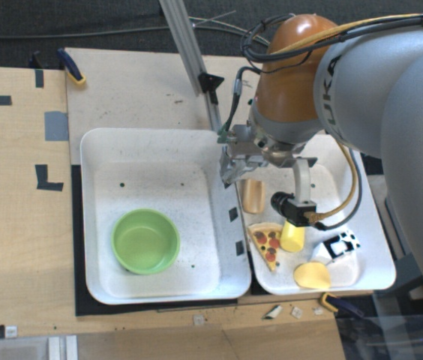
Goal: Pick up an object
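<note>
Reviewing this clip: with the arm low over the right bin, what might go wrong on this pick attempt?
The end effector sits near the divider between bins, so it may strike the right bin wall. The brown block, pizza slice and yellow block lie close together, so a grasp could nudge neighbours or slip.

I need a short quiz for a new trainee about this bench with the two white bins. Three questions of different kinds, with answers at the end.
1. True or false: the green bowl lies in the left bin.
2. Which toy food lies nearest the front edge of the right bin? A) pizza slice B) lemon C) bread roll
3. Fill in: the end effector hangs over the ____ between the two bins, close to the bread roll.

Key: 1 true; 2 B; 3 divide.
</note>
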Robot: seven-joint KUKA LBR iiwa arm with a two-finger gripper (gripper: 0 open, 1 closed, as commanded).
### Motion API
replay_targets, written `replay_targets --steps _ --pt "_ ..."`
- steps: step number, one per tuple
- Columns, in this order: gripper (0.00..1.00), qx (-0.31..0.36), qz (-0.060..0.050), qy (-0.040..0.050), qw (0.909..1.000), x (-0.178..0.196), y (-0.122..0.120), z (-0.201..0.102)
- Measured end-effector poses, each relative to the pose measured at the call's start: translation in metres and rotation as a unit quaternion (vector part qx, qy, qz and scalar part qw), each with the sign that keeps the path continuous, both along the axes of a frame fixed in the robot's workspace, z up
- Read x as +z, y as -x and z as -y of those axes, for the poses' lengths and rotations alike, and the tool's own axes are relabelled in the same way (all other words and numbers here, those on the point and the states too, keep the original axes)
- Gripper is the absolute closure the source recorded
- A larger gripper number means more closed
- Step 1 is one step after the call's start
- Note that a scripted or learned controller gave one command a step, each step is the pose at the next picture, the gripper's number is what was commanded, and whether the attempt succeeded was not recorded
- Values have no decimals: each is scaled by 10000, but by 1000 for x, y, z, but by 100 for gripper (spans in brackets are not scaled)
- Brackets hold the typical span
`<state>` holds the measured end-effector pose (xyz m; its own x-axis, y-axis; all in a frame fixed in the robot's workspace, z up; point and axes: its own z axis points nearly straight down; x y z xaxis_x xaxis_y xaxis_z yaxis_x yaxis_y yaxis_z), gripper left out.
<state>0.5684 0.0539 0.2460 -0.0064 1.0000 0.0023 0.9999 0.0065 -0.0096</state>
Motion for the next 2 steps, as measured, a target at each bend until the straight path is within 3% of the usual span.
replay_targets --steps 1,2 --pt "100 -2 -12 8 10000 -17 28 -43" --pt "0 -22 6 14 10000 -16 26 -39"
